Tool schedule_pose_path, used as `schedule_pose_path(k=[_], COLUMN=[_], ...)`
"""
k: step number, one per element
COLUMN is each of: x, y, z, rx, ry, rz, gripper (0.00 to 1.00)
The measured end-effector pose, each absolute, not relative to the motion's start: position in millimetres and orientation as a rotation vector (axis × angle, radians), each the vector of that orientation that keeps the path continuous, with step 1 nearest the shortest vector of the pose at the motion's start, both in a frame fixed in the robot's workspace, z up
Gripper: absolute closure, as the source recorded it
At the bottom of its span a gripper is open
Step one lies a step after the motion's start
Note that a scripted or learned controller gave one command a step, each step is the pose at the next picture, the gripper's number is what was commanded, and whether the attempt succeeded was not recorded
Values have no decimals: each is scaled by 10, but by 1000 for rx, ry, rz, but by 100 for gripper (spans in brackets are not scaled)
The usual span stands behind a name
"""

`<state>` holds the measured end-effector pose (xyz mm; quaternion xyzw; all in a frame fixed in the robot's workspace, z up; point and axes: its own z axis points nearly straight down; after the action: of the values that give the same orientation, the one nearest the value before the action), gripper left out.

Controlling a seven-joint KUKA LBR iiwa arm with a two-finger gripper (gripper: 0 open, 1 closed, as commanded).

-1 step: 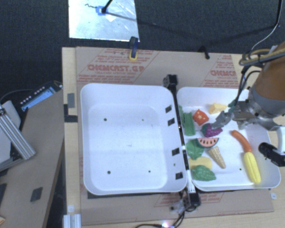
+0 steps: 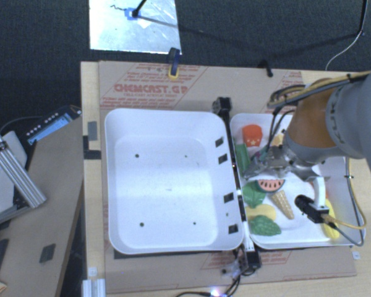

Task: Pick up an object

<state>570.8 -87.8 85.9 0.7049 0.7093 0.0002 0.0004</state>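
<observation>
Jaws are seen low over the left half of the right bin [image 2: 297, 232], just above the watermelon slice [image 2: 272, 183]. Whether they are set wide or narrow cannot be told, as the metal parts below the wrist blur together, and nothing is seen held between them. The grey arm [image 2: 352, 110] is stretched in from the right, and much of the bin's upper right part is covered by it.

All the loose things are found in this bin, crowded along its left side. An orange-red cup [image 2: 251, 135] is placed near the far corner, with a long green piece [image 2: 241, 156] laid along the left wall just below it. The watermelon slice is hemmed in closely: a green leafy piece [image 2: 253, 193] is pressed against its left edge, and a tan cone [image 2: 283, 204] is laid just beside its lower right. Nearer the front a yellow piece [image 2: 263, 212] and another green piece [image 2: 264, 226] are set touching. A further yellow thing [image 2: 331, 229] is seen at the front right, well apart from the rest; what it is cannot be made out.

The left bin [image 2: 167, 178] is joined to the right one by black clips [image 2: 222, 142] along the shared wall. Both bins are carried on the worktop [image 2: 148, 88], to whose far edge a yellow clamp [image 2: 173, 64] is fixed.
</observation>
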Motion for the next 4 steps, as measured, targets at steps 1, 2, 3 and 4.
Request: schedule_pose_path(k=[1, 2, 3, 4], x=[5704, 5309, 5164, 5259], y=[-891, -940, -927, -828], z=[1012, 831, 1581, 815], rx=[2216, 2223, 2217, 2218], ry=[2223, 2224, 2221, 2222], rz=[3, -3, 4, 1], gripper=[100, 100, 100, 100])
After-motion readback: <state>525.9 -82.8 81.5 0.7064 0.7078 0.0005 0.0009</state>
